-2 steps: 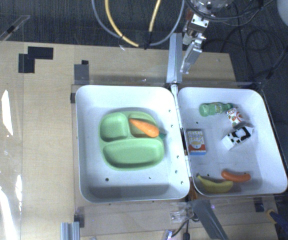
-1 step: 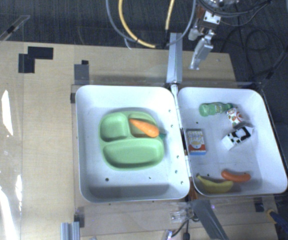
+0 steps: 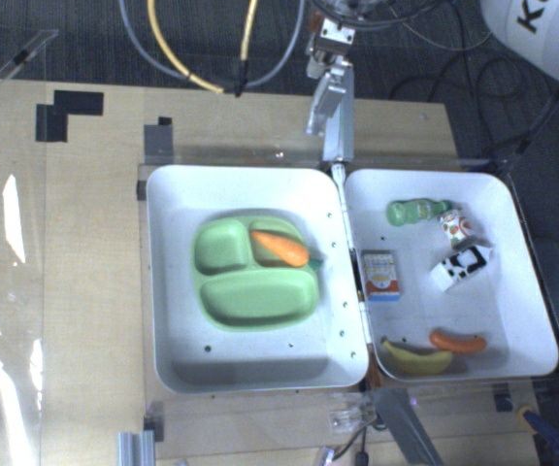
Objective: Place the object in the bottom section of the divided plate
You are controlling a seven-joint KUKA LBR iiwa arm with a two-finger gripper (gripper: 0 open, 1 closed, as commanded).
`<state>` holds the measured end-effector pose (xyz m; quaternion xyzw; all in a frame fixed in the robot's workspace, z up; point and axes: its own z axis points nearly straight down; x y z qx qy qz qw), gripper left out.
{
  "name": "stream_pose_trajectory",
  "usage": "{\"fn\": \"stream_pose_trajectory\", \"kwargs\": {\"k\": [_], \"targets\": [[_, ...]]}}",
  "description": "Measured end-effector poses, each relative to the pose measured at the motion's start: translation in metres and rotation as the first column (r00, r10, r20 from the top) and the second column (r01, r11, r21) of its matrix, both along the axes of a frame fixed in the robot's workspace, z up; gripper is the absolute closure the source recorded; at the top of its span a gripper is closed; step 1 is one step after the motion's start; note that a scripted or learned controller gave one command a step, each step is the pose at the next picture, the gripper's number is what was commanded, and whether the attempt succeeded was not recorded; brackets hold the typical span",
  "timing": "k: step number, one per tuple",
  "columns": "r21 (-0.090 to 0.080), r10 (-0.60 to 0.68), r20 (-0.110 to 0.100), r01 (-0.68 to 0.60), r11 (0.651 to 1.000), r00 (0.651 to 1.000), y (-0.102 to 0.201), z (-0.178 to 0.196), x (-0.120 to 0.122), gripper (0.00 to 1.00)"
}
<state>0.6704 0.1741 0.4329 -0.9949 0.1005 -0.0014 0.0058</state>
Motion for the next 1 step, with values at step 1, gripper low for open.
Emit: {"fn": "stream_pose_trajectory", "kwargs": {"k": [1], "targets": [[-0.002,-0.134,-0.004,0.134,0.991,0.991,0.003,-0.0295,-0.0418,0.0]]}}
